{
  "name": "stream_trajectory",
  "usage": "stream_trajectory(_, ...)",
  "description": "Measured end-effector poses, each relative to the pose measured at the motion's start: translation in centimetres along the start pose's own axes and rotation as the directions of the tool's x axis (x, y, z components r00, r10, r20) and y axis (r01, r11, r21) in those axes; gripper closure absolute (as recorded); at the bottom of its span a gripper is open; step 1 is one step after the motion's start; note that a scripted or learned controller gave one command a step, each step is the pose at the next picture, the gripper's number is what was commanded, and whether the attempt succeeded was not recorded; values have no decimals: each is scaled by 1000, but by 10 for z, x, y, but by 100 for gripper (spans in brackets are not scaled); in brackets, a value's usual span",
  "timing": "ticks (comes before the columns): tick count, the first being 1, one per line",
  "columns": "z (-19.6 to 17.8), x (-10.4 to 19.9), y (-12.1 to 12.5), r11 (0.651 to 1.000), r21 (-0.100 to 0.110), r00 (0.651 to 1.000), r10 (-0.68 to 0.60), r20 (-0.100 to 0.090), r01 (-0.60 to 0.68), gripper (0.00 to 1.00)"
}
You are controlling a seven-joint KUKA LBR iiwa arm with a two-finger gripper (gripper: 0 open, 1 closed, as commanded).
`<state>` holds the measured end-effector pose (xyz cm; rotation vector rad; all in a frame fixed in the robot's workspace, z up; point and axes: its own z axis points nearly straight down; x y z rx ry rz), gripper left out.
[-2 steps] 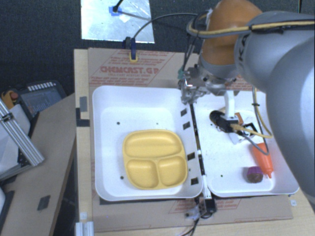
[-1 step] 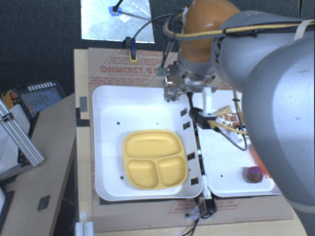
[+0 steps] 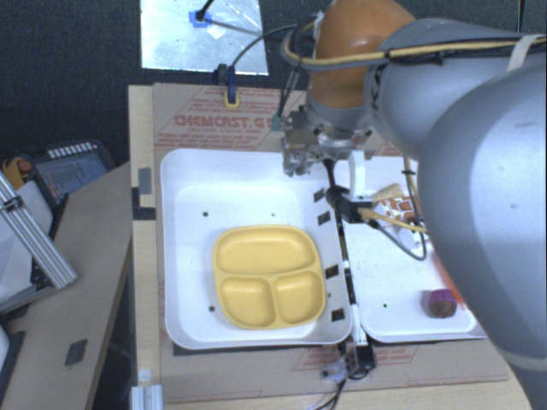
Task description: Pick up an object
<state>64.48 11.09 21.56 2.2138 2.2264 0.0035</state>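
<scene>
Nearest the camera, the pale wooden table (image 3: 102, 254) carries a brown printed cardboard sheet (image 3: 214, 118) beneath two shallow white plastic bins. In the left white bin (image 3: 184, 203) a yellow three-compartment plastic tray (image 3: 269, 276) lies flat towards the near side. In the right white bin (image 3: 385, 314) a small purple and brown rounded object (image 3: 441, 303) sits near the front wall, and farther back lies an orange and white printed packet (image 3: 395, 202), partly hidden by the large grey arm (image 3: 479, 169) that covers that side. Beyond, the end effector (image 3: 301, 162) hangs over the far rim between the bins; whether it is wide or narrow cannot be told. Behind, a silver foil sheet (image 3: 201, 24) rests on dark cloth.
</scene>
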Motion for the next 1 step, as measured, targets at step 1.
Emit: stream_trajectory(1,0,0,0,1000,0,1000,0,0,0,0)
